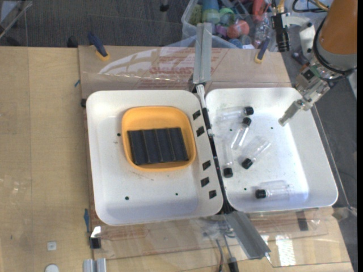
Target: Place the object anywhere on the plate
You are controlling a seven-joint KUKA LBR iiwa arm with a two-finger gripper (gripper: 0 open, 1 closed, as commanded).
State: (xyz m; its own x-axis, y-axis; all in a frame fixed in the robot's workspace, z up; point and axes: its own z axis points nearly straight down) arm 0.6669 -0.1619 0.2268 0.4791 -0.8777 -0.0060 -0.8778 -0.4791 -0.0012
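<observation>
An orange plate lies in the left bin, and a dark ridged block rests flat on it. In the right bin lie several clear vials with black caps, such as one vial near the middle and another vial by the front wall. My gripper hangs over the back right part of the right bin, slanting down to the left. It is apart from the vials, and nothing shows in it.
A grey divider rail runs between the bins. A clear tub of coloured toys stands behind them. Cables and a black camera mount sit at the back right, near the arm's orange band.
</observation>
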